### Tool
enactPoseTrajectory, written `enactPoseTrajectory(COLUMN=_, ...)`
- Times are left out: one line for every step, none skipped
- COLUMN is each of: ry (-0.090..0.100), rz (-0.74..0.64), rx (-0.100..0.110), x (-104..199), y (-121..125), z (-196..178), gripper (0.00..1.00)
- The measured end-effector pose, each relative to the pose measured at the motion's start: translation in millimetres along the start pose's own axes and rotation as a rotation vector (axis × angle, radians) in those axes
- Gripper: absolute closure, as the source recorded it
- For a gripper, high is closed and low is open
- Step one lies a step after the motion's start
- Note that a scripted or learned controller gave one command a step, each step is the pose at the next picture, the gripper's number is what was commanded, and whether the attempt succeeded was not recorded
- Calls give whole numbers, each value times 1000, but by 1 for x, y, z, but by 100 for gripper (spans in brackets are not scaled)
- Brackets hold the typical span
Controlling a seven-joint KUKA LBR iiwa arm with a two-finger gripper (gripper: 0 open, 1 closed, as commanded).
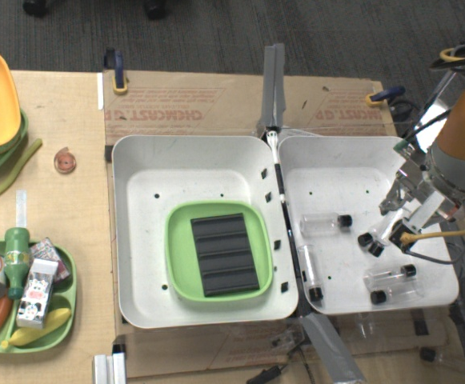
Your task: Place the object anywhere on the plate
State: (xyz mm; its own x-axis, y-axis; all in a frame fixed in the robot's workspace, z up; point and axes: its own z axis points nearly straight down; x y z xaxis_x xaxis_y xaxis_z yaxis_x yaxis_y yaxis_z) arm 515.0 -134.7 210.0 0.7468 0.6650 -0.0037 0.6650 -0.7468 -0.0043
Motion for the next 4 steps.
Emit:
enactPoseTrajectory(ry=0, rz=0, rx=0, x=0, y=0, z=0, gripper=0)
enactPoseTrajectory(ry=0, rz=117, rx=-3, x=-53, y=19, z=-64, gripper=0)
enactPoseTrajectory(ry=0, rz=272, rx=-2, x=-85, y=38, z=-146, gripper=0)
enactPoseTrajectory(ry=0, rz=355, rx=-2, x=-86, y=40, z=-230, gripper=0)
